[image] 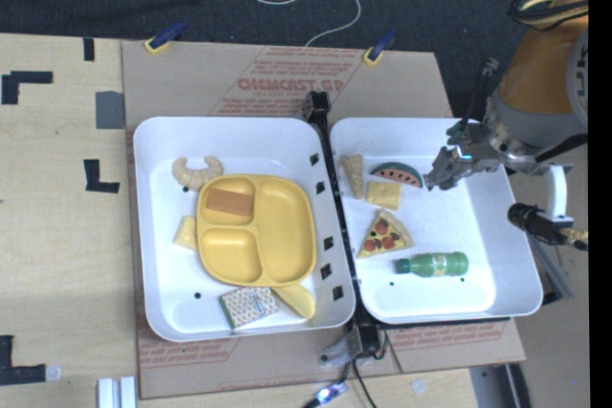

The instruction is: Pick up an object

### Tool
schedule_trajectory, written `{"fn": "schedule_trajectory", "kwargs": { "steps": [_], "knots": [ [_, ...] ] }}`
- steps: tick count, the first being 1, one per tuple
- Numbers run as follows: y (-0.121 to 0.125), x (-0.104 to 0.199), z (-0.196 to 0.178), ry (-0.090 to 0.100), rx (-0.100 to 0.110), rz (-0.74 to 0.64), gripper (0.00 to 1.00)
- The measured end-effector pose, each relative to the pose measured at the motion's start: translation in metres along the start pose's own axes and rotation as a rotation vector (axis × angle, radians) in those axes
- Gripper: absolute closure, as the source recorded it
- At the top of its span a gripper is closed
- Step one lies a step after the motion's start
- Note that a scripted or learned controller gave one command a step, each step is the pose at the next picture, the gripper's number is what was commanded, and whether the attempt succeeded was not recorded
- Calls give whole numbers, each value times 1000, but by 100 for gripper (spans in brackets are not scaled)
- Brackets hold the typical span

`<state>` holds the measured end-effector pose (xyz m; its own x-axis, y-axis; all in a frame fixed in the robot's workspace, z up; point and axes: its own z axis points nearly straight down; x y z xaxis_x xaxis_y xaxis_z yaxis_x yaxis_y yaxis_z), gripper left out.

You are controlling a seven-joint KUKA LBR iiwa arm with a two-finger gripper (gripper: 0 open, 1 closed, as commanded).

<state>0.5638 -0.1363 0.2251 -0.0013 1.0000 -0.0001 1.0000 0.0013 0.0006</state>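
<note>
Nothing sits between my fingers at this moment. The things open to picking lie in two white bins. In the right bin (512,234), a green bottle (433,265) lies on its side toward the near wall, cap end pointing left. Just above it and to the left is a pizza slice (384,234), and above that a pale yellow cheese block (383,196). A watermelon slice (396,174) rests just right of the cheese, toward the far wall, and a tan wedge (353,175) leans close to the divider between the bins.

My end effector (448,169) hangs over the upper right part of this bin, just right of the watermelon slice and apart from it. It is dark and seen at a slant, so I cannot tell whether it is spread or pressed together.

The left bin (153,205) holds a yellow divided tray (273,239) with a brown slab (229,201) in one compartment. A croissant (195,171) lies beside the tray's far left corner, a yellow piece (185,232) touches its left edge, and a patterned packet (249,306) and another yellow piece (298,301) lie at its near edge.

Both bins rest on a cardboard sheet (277,81) on the surface (57,205).
</note>
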Motion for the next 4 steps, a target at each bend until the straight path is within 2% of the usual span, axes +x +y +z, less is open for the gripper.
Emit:
{"fn": "schedule_trajectory", "kwargs": {
  "steps": [1,2,3,4],
  "knots": [
    [4,47,1,2,3,-4,100],
    [24,94,-5,1,1,-5,100],
    [30,149,8,1,4,-5,100],
    [39,175,-8,1,1,-3,100]
  ]
}}
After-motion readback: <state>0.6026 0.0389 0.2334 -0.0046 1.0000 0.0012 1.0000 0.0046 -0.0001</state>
